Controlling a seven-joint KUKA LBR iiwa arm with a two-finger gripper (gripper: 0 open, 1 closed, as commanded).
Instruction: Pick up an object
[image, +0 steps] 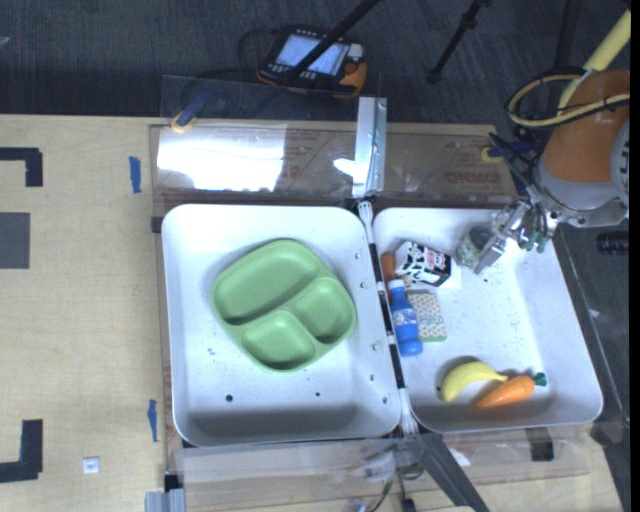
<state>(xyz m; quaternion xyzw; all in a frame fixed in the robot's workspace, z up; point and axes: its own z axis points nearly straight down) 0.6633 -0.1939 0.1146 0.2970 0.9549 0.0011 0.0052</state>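
Clutter in our right bin (560, 330) offers picks, with banana (468, 378) and carrot (508, 391) resting at 6 o'clock, while our gripper (492, 244) hovers at 1 o'clock, its jaws' state something we cannot tell.

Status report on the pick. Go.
Gripper low over right bin, back corner, nothing seen between fingers. Banana and carrot at front, bottle by divider. Nothing in the way.
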